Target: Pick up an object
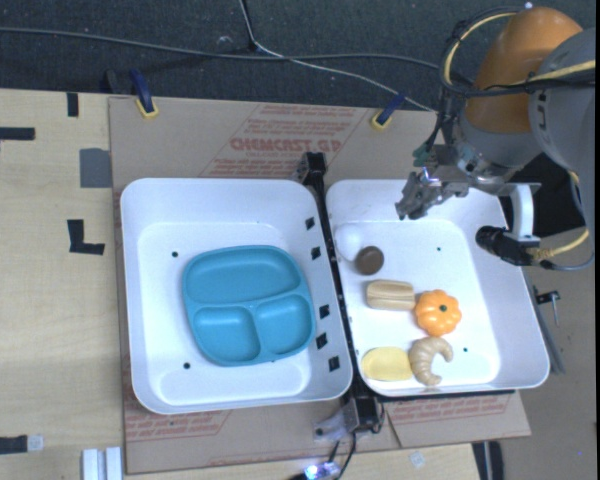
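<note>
Right bin, white, shallow; landmark for all entries. Contents: brown ball near its left wall, a white ball touching it on the far side; tan oblong roll at centre; orange pumpkin just beside the roll; croissant nearer the front edge; pale yellow disc touching the croissant. Pincer: above the bin's far edge, nothing seen in it; how far open, cannot tell. Left bin: adjoining, holds blue divided plate.

Grey arm reaching in from the right, gripper pointing down, apparently empty
</note>
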`<state>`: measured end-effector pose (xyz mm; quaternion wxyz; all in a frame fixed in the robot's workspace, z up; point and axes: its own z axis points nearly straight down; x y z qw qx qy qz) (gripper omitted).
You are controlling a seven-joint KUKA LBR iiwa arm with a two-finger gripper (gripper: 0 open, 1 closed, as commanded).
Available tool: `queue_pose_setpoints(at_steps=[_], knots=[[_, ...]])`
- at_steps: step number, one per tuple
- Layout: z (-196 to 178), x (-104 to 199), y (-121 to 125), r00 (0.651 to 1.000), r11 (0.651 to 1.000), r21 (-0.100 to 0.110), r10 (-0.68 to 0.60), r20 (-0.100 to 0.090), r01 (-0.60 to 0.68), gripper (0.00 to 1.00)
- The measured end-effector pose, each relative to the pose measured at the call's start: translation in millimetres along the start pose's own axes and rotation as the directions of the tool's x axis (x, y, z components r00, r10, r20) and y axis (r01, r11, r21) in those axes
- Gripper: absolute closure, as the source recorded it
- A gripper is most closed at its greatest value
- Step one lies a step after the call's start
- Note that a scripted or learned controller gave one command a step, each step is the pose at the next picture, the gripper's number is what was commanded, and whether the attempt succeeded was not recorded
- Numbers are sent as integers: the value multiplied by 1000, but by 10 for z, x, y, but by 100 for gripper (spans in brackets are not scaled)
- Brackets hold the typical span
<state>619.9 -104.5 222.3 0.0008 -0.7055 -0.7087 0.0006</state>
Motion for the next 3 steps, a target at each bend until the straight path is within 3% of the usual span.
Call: queue_pose_setpoints(at_steps=[3], knots=[[118,1544,22,1000,1000,0,-1,0,1,100]])
